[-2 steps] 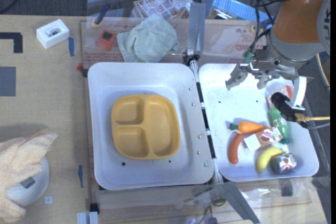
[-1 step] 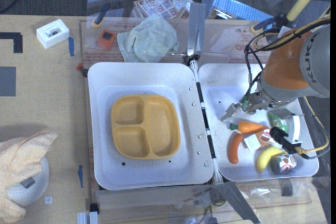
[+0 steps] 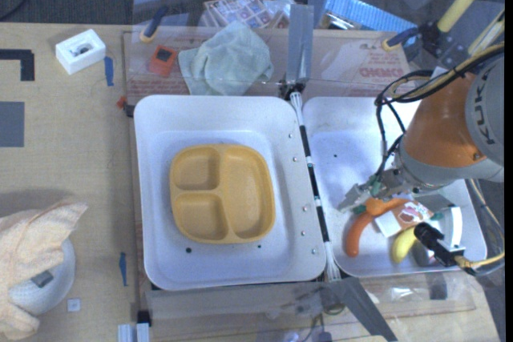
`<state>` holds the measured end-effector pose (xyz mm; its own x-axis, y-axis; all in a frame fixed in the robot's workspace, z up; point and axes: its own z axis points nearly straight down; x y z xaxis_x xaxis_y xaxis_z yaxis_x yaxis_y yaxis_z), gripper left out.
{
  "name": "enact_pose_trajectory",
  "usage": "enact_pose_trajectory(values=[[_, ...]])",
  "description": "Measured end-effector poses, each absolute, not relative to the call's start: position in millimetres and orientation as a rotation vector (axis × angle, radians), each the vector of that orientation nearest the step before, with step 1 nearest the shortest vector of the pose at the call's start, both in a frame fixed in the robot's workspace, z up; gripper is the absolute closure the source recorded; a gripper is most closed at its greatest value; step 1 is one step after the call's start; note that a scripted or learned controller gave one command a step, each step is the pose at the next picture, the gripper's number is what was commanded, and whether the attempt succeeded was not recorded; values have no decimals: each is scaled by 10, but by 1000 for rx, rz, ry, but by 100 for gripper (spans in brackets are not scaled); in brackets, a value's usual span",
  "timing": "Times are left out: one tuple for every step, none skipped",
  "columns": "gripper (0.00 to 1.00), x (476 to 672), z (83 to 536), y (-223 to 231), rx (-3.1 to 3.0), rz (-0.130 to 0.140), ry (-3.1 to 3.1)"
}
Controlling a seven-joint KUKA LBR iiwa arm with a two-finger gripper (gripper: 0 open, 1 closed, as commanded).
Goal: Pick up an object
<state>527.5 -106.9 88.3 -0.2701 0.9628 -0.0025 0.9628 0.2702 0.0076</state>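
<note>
One orange carrot (image 3: 357,230) lies just beside the tool (image 3: 369,194).

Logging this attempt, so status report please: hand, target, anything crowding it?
Hand low in right bin, over upper end of orange carrot-shaped toy. No grasp confirmed. Yellow piece and white-red item crowd beside it.

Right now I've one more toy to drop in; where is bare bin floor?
Freest is the right bin's far half, between its far wall and the gripper. The left bin offers a bare border around the yellow tray. Crowded: the right bin's near end, where an orange toy, a yellow toy and a red-and-white piece lie by the gripper.
</note>
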Motion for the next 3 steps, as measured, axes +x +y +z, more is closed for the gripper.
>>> enact_pose_trajectory(values=[[0,4937,886,-978,1684,9,2643],[100,4951,999,-999,1688,14,2632],[100,5003,2146,-490,1364,3,2825]])
